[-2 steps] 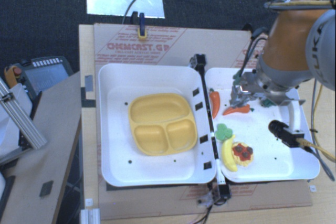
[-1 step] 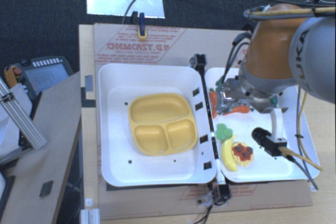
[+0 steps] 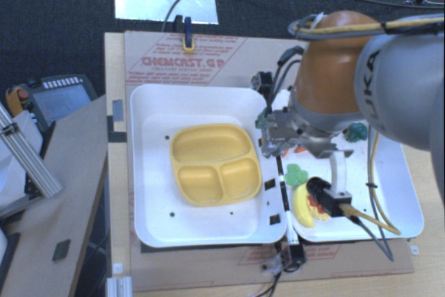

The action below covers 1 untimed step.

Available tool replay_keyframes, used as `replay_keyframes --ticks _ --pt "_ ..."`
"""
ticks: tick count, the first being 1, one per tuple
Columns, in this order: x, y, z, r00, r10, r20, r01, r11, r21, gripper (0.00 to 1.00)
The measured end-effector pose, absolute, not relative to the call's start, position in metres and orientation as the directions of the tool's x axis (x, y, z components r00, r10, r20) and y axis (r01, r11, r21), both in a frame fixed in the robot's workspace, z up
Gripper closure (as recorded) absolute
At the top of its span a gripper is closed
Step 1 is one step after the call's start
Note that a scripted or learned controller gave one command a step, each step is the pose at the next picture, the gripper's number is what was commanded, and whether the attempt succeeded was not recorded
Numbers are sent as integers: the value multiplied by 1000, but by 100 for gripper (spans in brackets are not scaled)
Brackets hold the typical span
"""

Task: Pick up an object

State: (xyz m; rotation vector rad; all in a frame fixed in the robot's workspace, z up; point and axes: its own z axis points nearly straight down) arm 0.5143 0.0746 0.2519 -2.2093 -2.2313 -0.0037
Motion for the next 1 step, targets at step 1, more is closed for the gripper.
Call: replay_keyframes --ticks 1 --pt "515 72 252 -4 1000 1 1000 4 1 0"
